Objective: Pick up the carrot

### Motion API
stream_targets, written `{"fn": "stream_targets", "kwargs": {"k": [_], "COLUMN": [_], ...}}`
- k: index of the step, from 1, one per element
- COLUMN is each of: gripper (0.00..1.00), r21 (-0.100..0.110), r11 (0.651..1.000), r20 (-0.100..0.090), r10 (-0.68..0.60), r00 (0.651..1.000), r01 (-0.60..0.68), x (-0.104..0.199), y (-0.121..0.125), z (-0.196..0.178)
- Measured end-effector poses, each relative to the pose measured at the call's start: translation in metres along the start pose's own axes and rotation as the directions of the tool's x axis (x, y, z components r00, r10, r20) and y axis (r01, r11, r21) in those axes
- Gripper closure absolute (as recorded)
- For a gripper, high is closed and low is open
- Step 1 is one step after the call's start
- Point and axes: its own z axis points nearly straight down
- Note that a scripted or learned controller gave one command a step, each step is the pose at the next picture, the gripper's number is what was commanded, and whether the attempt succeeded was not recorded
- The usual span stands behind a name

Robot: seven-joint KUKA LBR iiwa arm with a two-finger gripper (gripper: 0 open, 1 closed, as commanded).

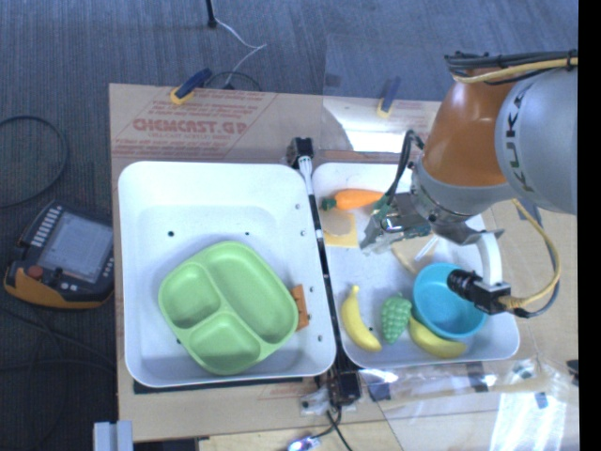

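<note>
Carrot [358,198] orange, green-tipped, lying flat; claw [383,225] just beside, grip state unclear

The carrot [355,198] is a small orange toy with a green tuft at its left end. It lies flat on its side, its long axis running roughly left to right, tip toward the right, in the far part of the right-hand bin. It sits just up and to the left of the claw [383,226], near it but apart from it, not between the fingers. Its right end passes close to the arm's wrist, which partly overlaps it there.
</note>
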Motion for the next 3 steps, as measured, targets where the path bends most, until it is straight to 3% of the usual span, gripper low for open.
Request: {"fn": "stream_targets", "kwargs": {"k": [1,2,3], "gripper": [1.00,1.00,1.00], "r21": [0.006,-0.002,0.001], "r11": [0.988,0.991,0.865], "r20": [-0.005,0.000,-0.003], "r10": [0.156,-0.130,0.502], "r00": [0.988,0.991,0.865], "r01": [-0.156,0.130,-0.502], "x": [0.070,-0.065,-0.007], "y": [-0.006,-0.028,-0.021], "z": [0.041,-0.007,-0.027]}}
